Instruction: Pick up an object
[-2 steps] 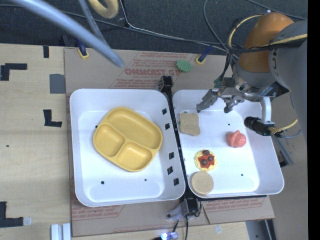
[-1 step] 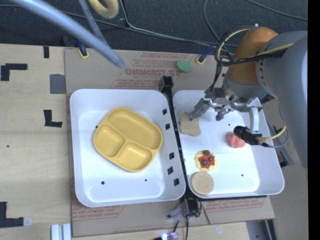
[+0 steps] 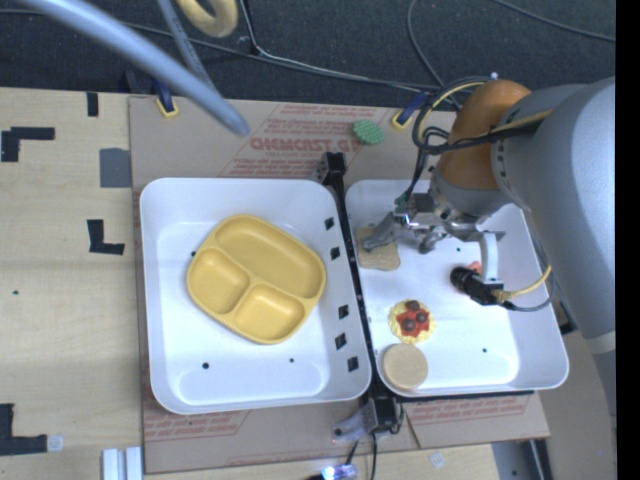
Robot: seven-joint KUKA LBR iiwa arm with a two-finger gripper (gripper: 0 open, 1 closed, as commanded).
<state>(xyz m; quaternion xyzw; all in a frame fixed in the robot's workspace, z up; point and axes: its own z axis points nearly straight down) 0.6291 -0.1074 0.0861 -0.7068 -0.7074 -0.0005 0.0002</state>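
At the right of the frame: the grey arm (image 3: 565,168), bent down and leftward into the right bin (image 3: 540,373), presumably to bring the tool over a target for the pick. In the left bin (image 3: 200,378), at centre-left, a yellow divided plate (image 3: 255,278), lying flat and tilted across the bin floor, well apart from the arm and probably not the object of this try.

At the upper left corner of the right bin: the gripper (image 3: 383,236), low over a flat tan piece (image 3: 383,259) and at or just above its top edge. Impossible to tell whether the tool is wide or narrow, or whether anything is held. Judged as the approach or the closing step, with the lift not yet done.

Lower in the same bin, near its left wall: a small round toy pizza (image 3: 411,320) with red topping and, just below it, a plain tan disc (image 3: 405,366), both apart from the tool.

Beneath both bins, a brown cardboard sheet (image 3: 290,138) on a pale wooden bench (image 3: 60,298) marked with black tape. On the cardboard above the bins, a small green item (image 3: 368,132). Along the top of the frame, dark floor (image 3: 350,18) crossed by cables (image 3: 420,38); at upper left, a slanting grey pole (image 3: 120,38).
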